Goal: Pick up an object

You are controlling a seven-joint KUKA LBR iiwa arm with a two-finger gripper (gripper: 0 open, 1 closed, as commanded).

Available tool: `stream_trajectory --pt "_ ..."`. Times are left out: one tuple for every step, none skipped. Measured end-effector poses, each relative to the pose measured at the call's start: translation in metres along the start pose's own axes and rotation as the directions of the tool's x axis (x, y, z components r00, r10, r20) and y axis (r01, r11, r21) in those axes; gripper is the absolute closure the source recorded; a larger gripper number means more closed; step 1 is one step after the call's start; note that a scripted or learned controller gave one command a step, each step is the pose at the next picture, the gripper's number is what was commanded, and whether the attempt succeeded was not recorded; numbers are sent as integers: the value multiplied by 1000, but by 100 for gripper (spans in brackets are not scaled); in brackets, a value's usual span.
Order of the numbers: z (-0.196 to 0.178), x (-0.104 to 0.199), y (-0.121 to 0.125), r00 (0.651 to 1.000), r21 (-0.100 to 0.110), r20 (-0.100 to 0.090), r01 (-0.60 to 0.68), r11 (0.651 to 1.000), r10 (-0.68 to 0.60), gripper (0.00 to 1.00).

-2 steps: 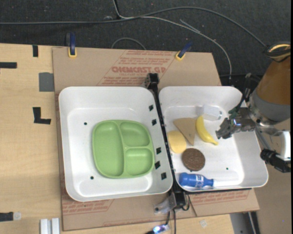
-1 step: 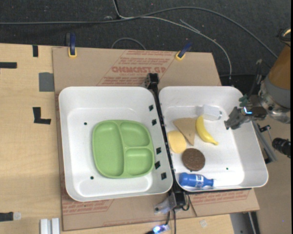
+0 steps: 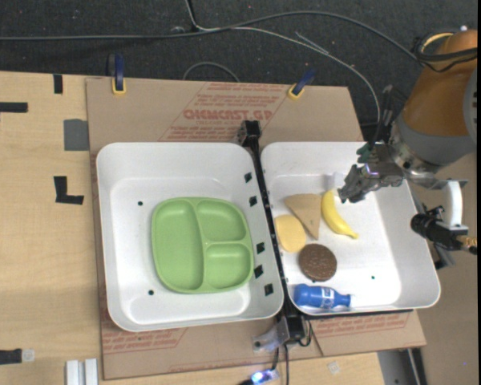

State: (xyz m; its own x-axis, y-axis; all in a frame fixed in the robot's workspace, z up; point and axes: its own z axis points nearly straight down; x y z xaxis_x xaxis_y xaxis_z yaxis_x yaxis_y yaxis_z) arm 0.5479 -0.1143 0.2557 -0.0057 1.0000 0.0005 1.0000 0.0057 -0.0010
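The right bin holds a yellow banana, a tan wedge, a pale yellow oval piece, a brown round cookie and a blue bottle lying on its side at the front. My gripper hangs over the bin's back right area, just right of and above the banana's top end. Nothing shows between its dark fingers. The left bin contains a green divided plate.
A black divider runs between the two bins. Both bins rest on a cardboard sheet held by clamps at the back. Cables cross the dark floor behind. The arm's orange band fills the upper right.
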Motion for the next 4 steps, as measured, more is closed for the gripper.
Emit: stream_trajectory --pt "9 43 8 1000 1 1 -2 1000 2 100" --pt "6 93 18 1000 0 0 0 1000 0 100" --pt "19 141 43 1000 1 0 0 1000 0 100" --pt "34 195 52 1000 2 0 1 1000 -1 100"
